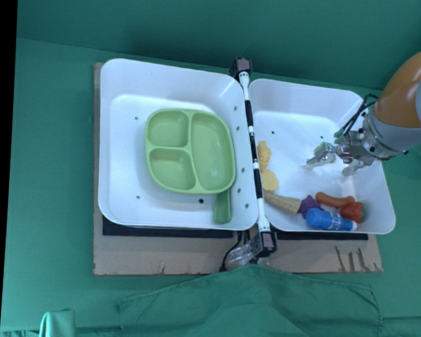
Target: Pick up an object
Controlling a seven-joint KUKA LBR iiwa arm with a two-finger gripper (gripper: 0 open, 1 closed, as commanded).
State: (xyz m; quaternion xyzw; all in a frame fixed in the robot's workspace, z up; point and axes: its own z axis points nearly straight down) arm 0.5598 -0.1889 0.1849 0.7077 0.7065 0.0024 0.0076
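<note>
The right bin [298, 98] holds several toys along its left and front sides. A yellow piece [265, 154] lies above a second yellow piece [270, 180]. Toward the front lie a tan cone [283, 201], a purple toy [308, 205], a red sausage [334, 200], a blue bottle [327, 220] and a red toy [354, 211]. My gripper [337, 161] hangs over the bin's right half, above the sausage in the view. It is open, and nothing sits between its fingers.
The left bin [130, 89] holds a light green divided plate [190, 150] and a darker green piece [222, 208] at its front right. A black-and-white bar [252, 152] runs between the bins. Green cloth [259, 308] is bunched in front of the bench.
</note>
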